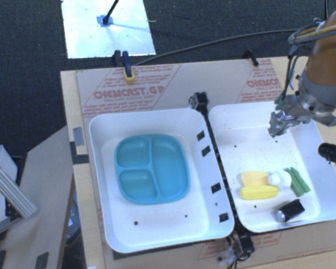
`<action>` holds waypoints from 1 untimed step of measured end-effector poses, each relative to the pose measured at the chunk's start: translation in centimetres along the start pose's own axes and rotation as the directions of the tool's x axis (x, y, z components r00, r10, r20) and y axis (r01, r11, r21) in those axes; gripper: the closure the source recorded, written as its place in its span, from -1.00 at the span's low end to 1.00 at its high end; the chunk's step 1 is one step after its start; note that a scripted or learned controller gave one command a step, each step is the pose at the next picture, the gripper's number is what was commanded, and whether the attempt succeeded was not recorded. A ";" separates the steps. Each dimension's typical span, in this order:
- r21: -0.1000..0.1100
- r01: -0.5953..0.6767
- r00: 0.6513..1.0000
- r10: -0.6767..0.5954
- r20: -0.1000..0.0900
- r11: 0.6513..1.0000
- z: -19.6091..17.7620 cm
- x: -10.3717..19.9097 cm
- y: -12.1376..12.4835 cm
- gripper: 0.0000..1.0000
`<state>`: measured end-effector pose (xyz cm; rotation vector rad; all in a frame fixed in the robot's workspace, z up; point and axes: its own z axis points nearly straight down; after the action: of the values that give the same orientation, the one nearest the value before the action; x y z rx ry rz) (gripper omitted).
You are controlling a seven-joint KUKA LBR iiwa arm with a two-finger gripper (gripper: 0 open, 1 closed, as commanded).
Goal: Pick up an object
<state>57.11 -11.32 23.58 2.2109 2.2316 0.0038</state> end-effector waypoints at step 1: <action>0.000 0.000 1.000 0.000 -0.001 1.000 1.2 5.5 0.1 1.00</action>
<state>57.15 -5.78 22.42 2.2109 2.2322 0.0047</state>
